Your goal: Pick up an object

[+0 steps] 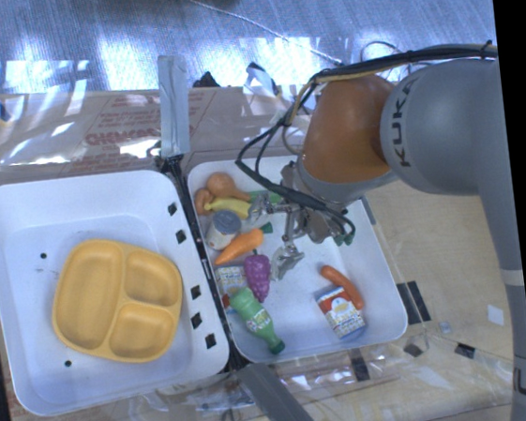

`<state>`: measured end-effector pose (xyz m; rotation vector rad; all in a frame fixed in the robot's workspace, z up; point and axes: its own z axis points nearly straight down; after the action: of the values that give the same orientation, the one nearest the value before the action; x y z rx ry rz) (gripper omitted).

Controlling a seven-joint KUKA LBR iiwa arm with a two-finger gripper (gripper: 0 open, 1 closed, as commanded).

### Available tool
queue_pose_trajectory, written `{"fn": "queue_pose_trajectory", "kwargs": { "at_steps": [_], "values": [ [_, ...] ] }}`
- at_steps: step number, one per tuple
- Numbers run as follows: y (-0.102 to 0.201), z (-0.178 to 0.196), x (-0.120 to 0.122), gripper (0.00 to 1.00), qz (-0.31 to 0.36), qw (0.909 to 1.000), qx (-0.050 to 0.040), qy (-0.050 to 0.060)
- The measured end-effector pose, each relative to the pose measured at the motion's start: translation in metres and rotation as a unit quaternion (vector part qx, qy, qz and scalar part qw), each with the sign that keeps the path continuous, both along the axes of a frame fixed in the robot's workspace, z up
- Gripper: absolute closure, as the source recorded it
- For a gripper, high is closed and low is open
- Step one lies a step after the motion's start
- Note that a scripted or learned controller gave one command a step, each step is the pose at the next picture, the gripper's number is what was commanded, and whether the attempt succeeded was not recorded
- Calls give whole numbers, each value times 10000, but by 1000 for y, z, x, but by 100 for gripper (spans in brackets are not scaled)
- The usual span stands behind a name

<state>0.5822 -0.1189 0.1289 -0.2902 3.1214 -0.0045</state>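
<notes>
Fingers [288, 260] hang low over the middle of the right bin [380, 267], apparently parted a little with nothing between them, though the view is too coarse to be sure. Grapes [258, 275] lie just left of the tips, nearly touching. Carrot [239, 246] sits up-left, long axis slanting toward the arm. Sausage [341, 285] lies right, slanted. Grapes look the nearest target: a short shift left.

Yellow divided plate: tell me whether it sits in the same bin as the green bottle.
No. The yellow divided plate lies alone in the left bin, while the green bottle lies in the right bin.
</notes>
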Motion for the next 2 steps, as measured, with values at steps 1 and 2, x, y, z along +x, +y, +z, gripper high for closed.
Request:
{"fn": "queue_pose_trajectory", "kwargs": {
  "at_steps": [1, 2],
  "values": [
    [18, -37, 16, 0, -11, 10000, -17, 37],
    [16, -22, 19, 100, 14, 10000, -48, -13]
  ]
}}
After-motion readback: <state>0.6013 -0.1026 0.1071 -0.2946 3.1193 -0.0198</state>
